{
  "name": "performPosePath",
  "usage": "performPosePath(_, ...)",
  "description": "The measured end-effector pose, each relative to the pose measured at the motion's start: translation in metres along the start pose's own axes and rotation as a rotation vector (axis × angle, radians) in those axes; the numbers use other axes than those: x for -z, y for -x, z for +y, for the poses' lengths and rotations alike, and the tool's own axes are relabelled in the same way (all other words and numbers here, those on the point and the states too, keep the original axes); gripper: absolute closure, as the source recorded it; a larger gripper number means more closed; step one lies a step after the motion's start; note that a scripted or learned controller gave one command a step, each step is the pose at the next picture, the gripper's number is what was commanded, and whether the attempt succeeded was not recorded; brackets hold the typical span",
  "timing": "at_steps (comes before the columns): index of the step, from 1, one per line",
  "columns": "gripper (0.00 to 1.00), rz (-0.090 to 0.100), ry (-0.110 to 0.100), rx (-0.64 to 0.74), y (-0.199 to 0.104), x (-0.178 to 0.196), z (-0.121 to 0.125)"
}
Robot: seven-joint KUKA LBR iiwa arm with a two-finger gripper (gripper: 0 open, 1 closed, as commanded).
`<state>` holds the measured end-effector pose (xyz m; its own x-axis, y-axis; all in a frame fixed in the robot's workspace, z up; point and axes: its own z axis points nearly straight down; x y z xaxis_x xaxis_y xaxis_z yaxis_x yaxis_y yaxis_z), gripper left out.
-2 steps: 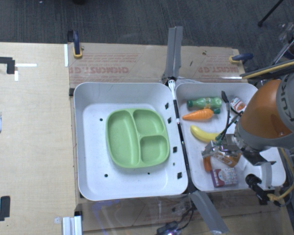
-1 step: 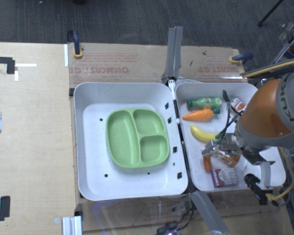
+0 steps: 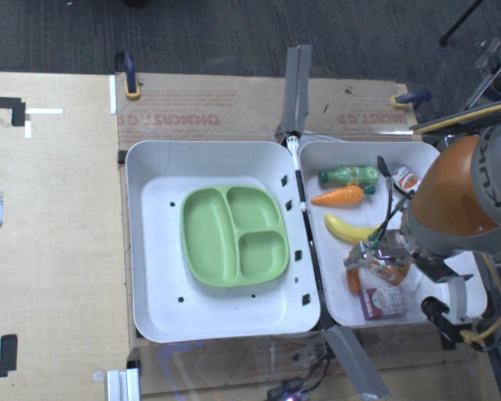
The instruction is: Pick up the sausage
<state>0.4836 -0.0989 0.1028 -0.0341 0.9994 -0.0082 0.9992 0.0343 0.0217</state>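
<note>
From the fixed camera above, the wooden worktop (image 3: 50,224) carried two shallow white bins side by side. The left white bin (image 3: 150,307) held a pale green three-compartment plastic plate (image 3: 234,234), lying near its middle. The right white bin (image 3: 338,307) held the toy foods: a green plastic bottle (image 3: 348,175) near the far wall, an orange toy carrot (image 3: 337,196) just in front of it, a yellow toy banana (image 3: 347,228) nearer the centre, and a flat pinkish packet (image 3: 382,301) toward the near wall.

The grey arm with its orange band (image 3: 451,199) reached in from the right and hung low over the right bin. Its end effector (image 3: 376,259) sat down among the items between the banana and the packet. Whether it was open or closed could not be told; metal and clutter blurred together there.

The small reddish-brown toy sausage (image 3: 352,281) appeared to lie on the bin floor just beside the end effector, at its left, close to the packet's corner. It looked to be resting in the bin rather than lifted.

Judging by this, the approach and descent seemed largely done, but no secure hold on the sausage was visible. Closing on it and raising it clear of the bin appeared to remain.
</note>
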Motion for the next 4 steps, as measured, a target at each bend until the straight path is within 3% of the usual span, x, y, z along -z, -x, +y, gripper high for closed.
performPosePath(1, 1.00, -0.009, 0.010, -0.002, 0.004, 0.012, 0.003)
performPosePath(2, 0.00, -0.009, 0.010, -0.002, 0.004, 0.012, 0.003)
performPosePath(3, 0.00, 0.007, -0.022, -0.056, -0.029, 0.090, -0.003)
performPosePath(4, 0.00, 0.006, -0.023, -0.190, -0.062, 0.090, -0.002)
